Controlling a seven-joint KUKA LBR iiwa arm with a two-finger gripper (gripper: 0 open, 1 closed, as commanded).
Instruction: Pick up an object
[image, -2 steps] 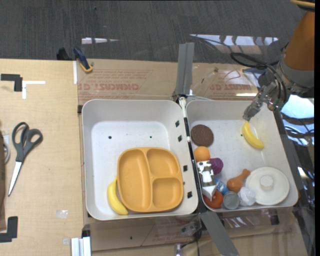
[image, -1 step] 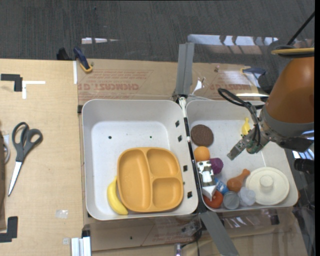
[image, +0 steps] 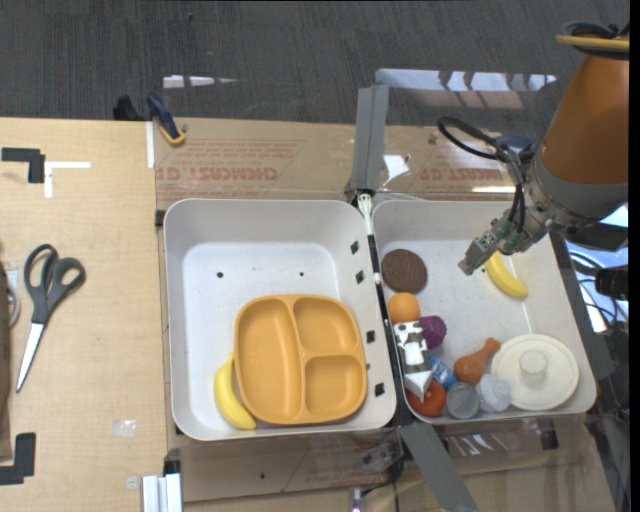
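— Where's the claw (image: 482, 252) right now?

— Over the right bin (image: 560, 262), in its upper part. The arm (image: 590, 120), grey with its orange band, comes in from the right edge, and the claw hangs at its lower left end.

— Has it got anything?

— Hard to say. A small yellow banana (image: 506, 277) lies right by the tips, touching or nearly so, but the claw is small and dark from up here, and I cannot tell how far open it is or whether the banana sits between its tips or just beside them on the bin floor.

— What else is in that bin?

— Along the left wall, a brown round cookie (image: 404, 269), below it an orange ball (image: 404, 306), then a purple piece (image: 432, 329) and a white block with dark marks (image: 411, 346). Near the bottom, an orange drumstick shape (image: 475, 362), a red piece (image: 428, 400), a grey round cap (image: 462, 401) and a white lidded pot (image: 536, 371) in the lower right corner.

— And the left bin (image: 200, 300)?

— An orange divided plate (image: 300, 357) lies in its lower half, with a second banana (image: 230, 396) tucked against the plate's lower left edge, partly under it.

— Anything out on the bench (image: 90, 350)?

— Scissors (image: 42, 300) with grey handles lie at the far left, well apart from both bins.
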